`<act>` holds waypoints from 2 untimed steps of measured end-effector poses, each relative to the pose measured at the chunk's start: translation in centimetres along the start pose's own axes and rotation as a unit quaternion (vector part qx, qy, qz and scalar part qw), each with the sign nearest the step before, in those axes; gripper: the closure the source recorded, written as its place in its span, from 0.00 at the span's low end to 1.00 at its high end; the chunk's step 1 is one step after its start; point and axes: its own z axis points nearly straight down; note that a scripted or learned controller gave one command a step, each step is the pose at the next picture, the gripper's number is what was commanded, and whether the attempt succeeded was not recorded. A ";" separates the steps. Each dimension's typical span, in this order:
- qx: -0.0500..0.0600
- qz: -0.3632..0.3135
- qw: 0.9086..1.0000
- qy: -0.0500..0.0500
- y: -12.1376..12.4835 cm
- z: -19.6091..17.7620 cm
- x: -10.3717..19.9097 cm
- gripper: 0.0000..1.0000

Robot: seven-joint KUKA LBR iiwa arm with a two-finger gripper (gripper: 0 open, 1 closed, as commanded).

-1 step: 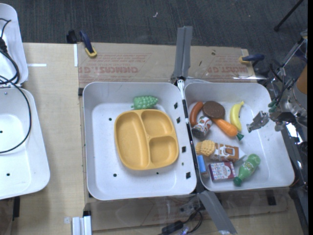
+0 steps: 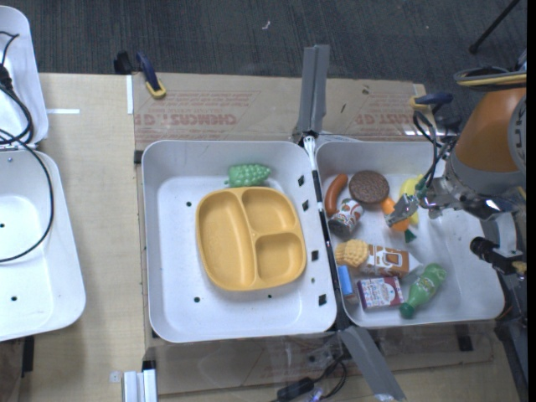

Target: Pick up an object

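While the camera looks down at a slant, the nearest items in the right bin point(image 2: 469, 308) lie along its front wall: a green bottle point(image 2: 424, 288) on its side, tilted, with a small dark red carton point(image 2: 379, 293) just beside it and a thin blue item point(image 2: 347, 280) against the divider. Behind them rests an orange-and-white juice carton point(image 2: 387, 260), touching a yellow toy corn cob point(image 2: 353, 253). Farther back sit a small can point(image 2: 347, 217), a red sausage point(image 2: 335, 192), a round brown cookie point(image 2: 368, 187) and a yellow piece point(image 2: 409, 186) near the far wall. Reaching in from the right, the grey arm's gripper point(image 2: 408, 210) is low over the bin's middle, closed around a small orange object point(image 2: 401, 216) seen between its fingers. In the left bin point(image 2: 167, 308), a yellow divided plate point(image 2: 250, 237) occupies the centre, with a green toy vegetable point(image 2: 249, 174) just behind it.
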 end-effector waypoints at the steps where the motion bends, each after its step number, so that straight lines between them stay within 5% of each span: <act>1: 0.000 0.001 1.000 0.000 0.0 -0.9 0.0 1.00; 2: 0.000 -0.015 1.000 -0.001 3.2 -12.3 2.6 1.00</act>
